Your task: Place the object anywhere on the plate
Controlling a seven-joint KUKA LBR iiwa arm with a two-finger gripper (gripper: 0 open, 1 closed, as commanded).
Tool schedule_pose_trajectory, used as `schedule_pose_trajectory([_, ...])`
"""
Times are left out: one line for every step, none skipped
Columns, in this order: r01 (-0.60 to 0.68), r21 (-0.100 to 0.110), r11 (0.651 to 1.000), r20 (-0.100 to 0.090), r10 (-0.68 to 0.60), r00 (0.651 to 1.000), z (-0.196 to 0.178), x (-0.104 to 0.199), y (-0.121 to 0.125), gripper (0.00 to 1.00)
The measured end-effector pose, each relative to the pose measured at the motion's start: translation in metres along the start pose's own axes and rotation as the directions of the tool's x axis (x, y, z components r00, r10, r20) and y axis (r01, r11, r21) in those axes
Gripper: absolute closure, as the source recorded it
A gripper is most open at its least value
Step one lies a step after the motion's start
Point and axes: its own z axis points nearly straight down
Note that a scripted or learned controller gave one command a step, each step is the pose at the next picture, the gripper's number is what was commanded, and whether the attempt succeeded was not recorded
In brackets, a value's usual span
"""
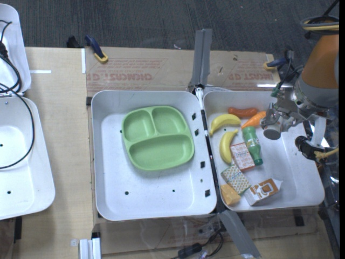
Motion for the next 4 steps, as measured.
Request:
schedule_pose_trajectory([0.078, -0.002, 0.997, -0.001, -0.078, 0.997, -0.047, 0.083, 0.03, 1.0])
schedule_pose_trajectory([0.023, -0.001, 1.0, 0.0, -0.023, 1.0, -0.176, 0.185, -0.045, 1.0])
schedule_pose_trajectory([-0.256, 0.002, 0.967, 0.002, 0.256, 0.967, -0.066, 0.158, -0.081, 1.0])
schedule_pose_trajectory([-0.486, 0.0, 0.874, 0.001, 0.486, 0.874, -0.092, 0.134, -0.056, 1.0])
